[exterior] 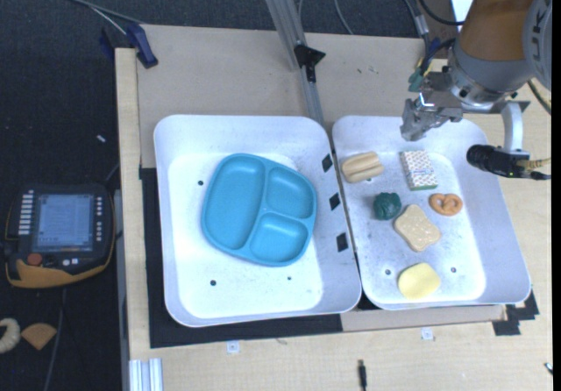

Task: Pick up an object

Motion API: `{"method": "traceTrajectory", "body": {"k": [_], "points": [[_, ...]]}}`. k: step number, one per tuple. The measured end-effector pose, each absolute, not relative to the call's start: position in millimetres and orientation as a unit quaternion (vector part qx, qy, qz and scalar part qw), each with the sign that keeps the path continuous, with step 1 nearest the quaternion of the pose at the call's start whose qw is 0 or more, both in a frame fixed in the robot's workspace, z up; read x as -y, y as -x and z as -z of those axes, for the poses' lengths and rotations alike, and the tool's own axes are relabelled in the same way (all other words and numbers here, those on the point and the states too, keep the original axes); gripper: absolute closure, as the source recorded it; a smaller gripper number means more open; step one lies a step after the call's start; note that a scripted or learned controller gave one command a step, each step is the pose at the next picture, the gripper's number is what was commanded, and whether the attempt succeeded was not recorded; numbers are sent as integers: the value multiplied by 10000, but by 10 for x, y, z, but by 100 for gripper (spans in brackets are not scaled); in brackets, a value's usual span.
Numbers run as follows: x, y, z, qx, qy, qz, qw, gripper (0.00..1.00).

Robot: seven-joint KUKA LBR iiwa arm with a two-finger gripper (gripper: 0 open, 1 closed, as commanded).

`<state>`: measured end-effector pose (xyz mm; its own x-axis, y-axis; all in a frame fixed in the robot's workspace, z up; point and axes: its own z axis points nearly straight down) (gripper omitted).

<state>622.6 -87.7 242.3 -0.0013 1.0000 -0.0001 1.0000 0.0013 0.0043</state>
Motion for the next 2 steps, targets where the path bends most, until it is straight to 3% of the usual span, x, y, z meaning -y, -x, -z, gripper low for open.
{"method": "traceTrajectory", "body": {"k": [2], "points": [[-253, -6161, -2234, -7085, -7057, 3, -11, 100]]}}
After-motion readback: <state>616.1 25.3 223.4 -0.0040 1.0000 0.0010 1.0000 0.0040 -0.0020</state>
